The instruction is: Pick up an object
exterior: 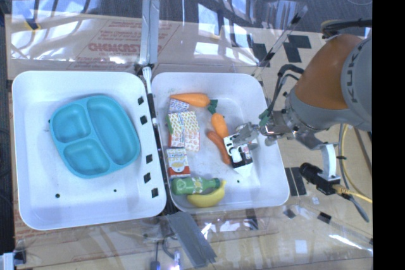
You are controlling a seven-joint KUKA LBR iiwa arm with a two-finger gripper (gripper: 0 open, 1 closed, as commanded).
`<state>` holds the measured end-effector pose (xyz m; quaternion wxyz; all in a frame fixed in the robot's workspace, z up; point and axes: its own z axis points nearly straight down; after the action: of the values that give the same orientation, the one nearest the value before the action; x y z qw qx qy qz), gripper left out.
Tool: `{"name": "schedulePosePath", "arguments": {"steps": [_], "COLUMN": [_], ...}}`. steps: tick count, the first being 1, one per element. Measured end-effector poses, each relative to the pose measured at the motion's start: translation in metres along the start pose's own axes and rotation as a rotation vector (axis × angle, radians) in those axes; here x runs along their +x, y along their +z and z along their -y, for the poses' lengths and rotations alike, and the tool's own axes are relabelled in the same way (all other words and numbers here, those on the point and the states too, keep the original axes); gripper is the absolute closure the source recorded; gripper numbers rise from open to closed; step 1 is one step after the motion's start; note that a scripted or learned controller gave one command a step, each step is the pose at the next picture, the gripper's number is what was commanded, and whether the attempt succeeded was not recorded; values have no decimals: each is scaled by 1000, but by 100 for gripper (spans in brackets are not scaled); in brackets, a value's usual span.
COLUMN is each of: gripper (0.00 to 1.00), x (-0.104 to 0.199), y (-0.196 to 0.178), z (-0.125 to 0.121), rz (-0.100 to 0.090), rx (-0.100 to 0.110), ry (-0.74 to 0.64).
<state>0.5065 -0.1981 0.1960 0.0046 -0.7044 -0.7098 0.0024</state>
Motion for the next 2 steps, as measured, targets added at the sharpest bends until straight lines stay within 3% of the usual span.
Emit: {"name": "schedulePosePath", "arguments": {"steps": [1, 2], "gripper": [0, 0], "x": [-9, -4], "y": [78, 86], "z": [-42, -39], "rz": [5, 15], "rx": [-25, -50], "ry": [-207, -121]}}
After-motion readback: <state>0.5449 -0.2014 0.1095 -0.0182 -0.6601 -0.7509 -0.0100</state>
